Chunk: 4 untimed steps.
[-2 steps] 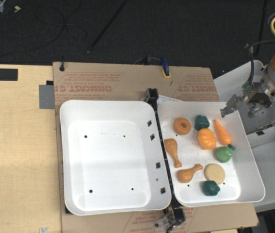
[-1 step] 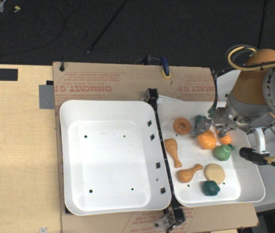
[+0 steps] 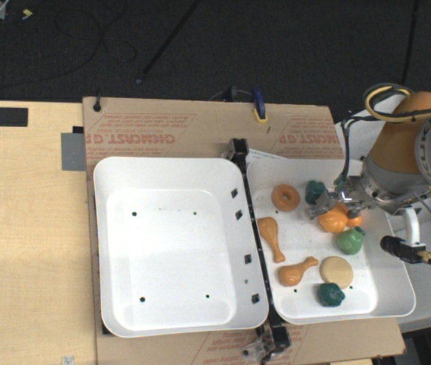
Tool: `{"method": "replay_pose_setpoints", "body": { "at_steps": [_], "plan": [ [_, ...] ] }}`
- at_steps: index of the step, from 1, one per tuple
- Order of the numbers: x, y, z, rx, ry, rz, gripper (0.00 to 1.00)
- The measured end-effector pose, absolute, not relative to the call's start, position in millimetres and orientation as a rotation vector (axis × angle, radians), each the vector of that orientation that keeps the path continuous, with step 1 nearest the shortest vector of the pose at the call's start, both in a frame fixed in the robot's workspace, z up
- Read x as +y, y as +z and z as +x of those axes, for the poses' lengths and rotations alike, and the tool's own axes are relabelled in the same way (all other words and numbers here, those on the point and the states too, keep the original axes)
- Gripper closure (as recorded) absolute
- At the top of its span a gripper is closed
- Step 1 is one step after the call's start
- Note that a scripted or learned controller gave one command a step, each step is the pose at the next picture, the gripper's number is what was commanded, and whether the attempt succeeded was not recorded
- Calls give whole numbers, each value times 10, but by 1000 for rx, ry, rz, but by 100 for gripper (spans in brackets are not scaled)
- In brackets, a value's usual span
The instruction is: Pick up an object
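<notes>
Plywood and cardboard cover the table (image 3: 25, 234), with dark floor behind, and 2 shallow white bins sit side by side on the cardboard. Nearest the gripper (image 3: 335, 204) is the orange toy (image 3: 334, 220), a rounded piece lying in the right bin (image 3: 386, 303) toward its far right side. The gripper hangs directly over it, low, with metal parts touching or almost touching its top; whether the jaws are apart or together cannot be told from this slant, and nothing shows the toy clamped.

To do the grasp well, the jaws likely need to straddle the orange toy alone. A green ball (image 3: 350, 240) lies just beside it on the near side and a dark teal piece (image 3: 315, 191) just beyond, so a centred, vertical descent seems safest, closing only once low around its widest part.

Counted in the right bin: 1 orange toy, 1 doughnut (image 3: 285, 198), 2 drumsticks (image 3: 270, 238) (image 3: 297, 271), 1 beige bun (image 3: 337, 270), 1 green ball, and 2 teal pieces including the one at the near edge (image 3: 331, 294). The left bin (image 3: 169, 242) holds no toys.
</notes>
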<state>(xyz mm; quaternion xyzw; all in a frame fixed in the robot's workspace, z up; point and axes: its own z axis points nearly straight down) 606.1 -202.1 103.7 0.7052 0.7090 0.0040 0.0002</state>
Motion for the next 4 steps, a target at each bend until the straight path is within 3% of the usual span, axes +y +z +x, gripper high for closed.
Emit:
{"method": "replay_pose_setpoints", "body": {
  "at_steps": [1, 3, 4],
  "plan": [
    [-1649, 880, 6461, 2226, 3, 2215, 0],
    [-858, 872, 5985, 2229, -3, 2222, 0],
    [-856, 872, 5714, 2225, -5, 2225, 0]
  ]
}}
